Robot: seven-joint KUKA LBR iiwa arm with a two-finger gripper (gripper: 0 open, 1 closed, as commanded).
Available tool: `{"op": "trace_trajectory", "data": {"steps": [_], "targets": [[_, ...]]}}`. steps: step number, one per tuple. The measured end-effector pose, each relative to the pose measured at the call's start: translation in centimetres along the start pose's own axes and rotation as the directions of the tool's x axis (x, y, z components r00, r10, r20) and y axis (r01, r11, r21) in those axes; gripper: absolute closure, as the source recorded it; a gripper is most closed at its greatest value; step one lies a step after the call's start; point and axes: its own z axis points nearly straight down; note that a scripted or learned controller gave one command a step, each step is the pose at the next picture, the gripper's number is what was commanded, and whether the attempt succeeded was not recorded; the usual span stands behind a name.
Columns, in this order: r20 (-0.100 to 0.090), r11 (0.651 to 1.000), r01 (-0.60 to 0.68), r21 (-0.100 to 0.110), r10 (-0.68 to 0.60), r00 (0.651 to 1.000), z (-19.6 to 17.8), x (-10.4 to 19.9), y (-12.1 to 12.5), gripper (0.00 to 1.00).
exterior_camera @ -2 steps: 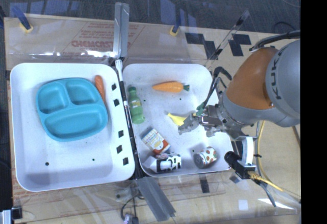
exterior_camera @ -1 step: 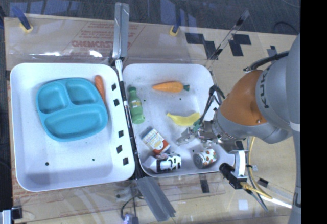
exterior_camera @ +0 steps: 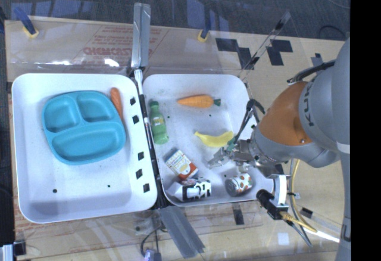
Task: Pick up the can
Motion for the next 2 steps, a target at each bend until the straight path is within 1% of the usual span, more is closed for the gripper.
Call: {"op": "trace_trajectory", "data": {"steps": [1, 2], "targets": [[-0.002, 0.998, 0.058, 0.002, -0.058, 0.998, 0.02, 0.23, -0.07, 0.00], [-0.001, 0.997, 0.076, 0.000, -0.076, 0.997, 0.01, 0.12, 0.00, 0.00]]}}
